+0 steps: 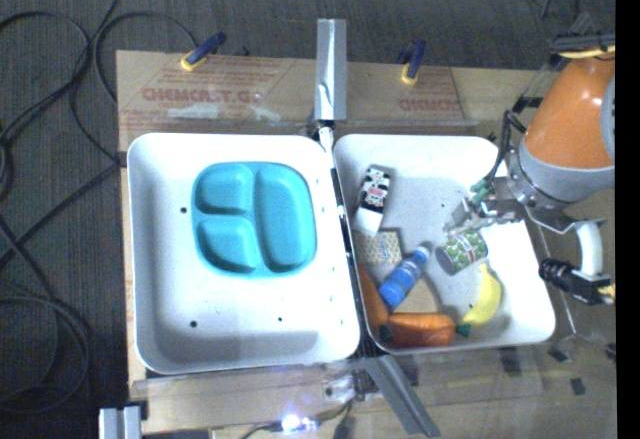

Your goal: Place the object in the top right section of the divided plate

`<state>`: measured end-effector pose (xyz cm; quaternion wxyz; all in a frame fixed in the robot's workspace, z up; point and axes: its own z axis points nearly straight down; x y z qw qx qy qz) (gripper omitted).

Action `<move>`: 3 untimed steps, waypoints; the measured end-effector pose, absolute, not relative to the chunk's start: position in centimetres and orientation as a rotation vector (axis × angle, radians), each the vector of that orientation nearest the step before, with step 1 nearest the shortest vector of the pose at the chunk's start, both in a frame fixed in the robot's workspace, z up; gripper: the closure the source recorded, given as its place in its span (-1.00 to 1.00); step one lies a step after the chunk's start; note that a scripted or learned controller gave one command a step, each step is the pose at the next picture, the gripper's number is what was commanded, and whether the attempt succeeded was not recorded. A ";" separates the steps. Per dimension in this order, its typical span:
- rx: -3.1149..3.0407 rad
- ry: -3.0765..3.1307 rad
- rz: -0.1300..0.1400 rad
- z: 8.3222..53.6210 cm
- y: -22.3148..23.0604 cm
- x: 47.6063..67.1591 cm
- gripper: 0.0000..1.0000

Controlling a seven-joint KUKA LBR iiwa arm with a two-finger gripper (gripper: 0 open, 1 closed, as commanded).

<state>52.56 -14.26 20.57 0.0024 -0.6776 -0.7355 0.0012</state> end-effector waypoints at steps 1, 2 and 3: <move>-1.952 -2.461 0.006 30.7 -20.8 58.0 1.00; -1.767 -2.598 0.007 34.9 -20.5 66.9 1.00; -1.838 -2.548 0.005 43.3 -22.4 62.3 1.00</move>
